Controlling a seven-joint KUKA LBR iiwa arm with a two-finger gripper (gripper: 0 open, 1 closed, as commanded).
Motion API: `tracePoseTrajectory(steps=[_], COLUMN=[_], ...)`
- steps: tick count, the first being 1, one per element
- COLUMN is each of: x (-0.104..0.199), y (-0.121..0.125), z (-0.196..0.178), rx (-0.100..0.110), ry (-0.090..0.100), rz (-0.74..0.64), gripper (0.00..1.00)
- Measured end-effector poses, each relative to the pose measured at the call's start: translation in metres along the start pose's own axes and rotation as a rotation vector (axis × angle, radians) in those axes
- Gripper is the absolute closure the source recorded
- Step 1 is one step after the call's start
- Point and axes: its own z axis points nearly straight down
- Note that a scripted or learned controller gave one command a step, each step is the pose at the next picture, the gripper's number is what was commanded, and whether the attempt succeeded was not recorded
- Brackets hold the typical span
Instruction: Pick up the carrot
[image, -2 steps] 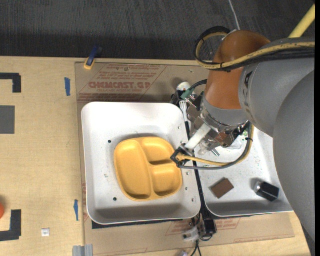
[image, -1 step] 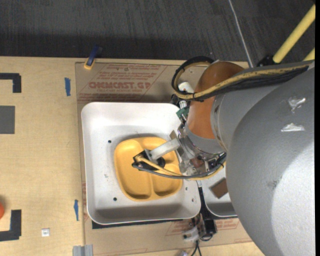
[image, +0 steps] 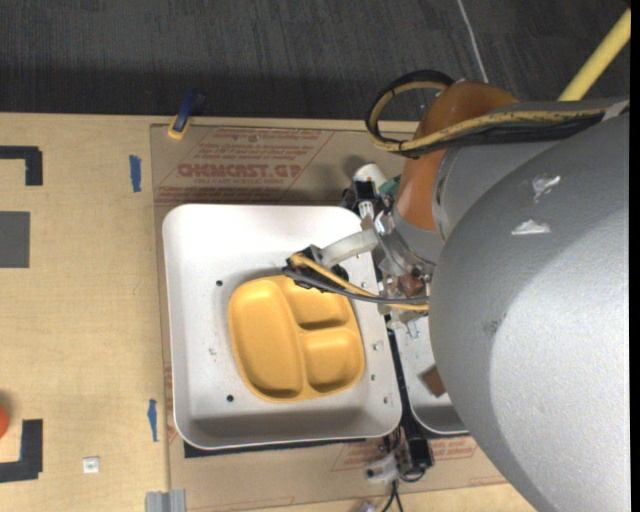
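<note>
The grey arm (image: 540, 300) with its orange band (image: 455, 120) reaches in from the right and hangs over the right bin (image: 425, 415), hiding most of what lies in it. The gripper (image: 405, 285) is low at the seam between the two bins, by the left bin's right wall. Its lower end is hidden under the wrist. A small brown thing (image: 432, 380) peeks out in the right bin beside the arm; I cannot tell what it is.
A yellow divided plate (image: 295, 340) lies in the middle of the left bin (image: 200, 300). A small red-orange thing (image: 3, 420) sits on the bench at the far left edge. Blue tape marks (image: 135, 172) dot the bench.
</note>
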Motion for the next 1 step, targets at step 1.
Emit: tracePoseTrajectory(steps=[1], x=[0.0123], y=[-0.0104], z=[0.0211], rx=[0.001], ry=[-0.001], rz=[0.002], gripper=[1.00])
